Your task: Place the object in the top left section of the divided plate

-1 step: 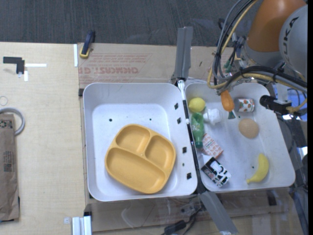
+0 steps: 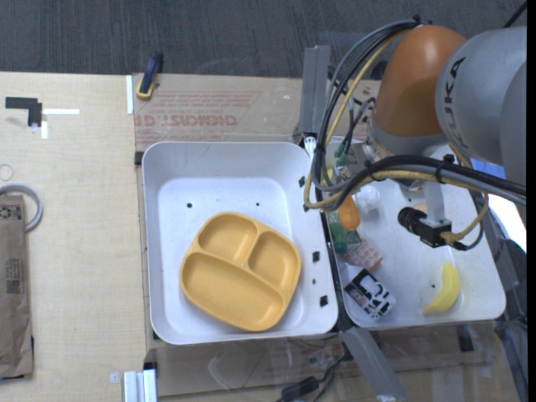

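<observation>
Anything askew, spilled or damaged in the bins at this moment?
Nothing looks spilled or damaged. The yellow plate lies flat in the left bin but rotated, its dividers at a slant to the bin walls. In the right bin, a banana, a black-and-white item and a small orange thing lie scattered.

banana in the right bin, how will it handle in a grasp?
The banana looks like a smooth, curved toy, so probably light and stiff. Its curve may let it pivot or slip between fingers. It lies flat near the right bin wall, so rolling seems unlikely.

Two bins (image 2: 159, 224), one plate (image 2: 241, 270), one banana (image 2: 445, 290)
</observation>
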### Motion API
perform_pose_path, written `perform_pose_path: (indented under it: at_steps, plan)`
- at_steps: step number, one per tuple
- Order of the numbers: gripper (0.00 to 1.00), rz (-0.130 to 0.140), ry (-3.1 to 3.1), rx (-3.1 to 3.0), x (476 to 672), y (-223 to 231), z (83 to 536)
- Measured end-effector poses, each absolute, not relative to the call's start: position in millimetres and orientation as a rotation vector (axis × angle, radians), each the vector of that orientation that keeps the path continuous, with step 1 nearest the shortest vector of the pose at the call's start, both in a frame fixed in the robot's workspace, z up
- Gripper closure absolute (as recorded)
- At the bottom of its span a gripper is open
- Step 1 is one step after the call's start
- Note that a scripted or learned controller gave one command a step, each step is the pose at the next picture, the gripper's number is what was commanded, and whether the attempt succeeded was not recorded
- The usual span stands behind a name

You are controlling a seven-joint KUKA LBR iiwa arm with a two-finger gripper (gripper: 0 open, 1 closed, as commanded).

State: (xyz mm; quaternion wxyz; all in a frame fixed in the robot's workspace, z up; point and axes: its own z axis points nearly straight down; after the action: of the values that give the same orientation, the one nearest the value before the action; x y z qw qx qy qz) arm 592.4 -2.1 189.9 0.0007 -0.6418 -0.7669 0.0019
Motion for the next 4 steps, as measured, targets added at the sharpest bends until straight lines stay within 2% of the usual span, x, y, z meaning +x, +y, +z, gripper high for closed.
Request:
perform_pose_path:
  at_steps: [1,2,3,4]
  plan:
    - [1.00,0.006,-2.417,-2.005,534.2,63.0,190.0]
    - [0.00,0.007,-2.416,-2.007,534.2,62.2,189.8]
    - [0.00,0.006,-2.365,-2.068,565.3,150.7,93.1]
    - [0.00,0.005,-2.221,-2.222,561.7,146.1,90.6]
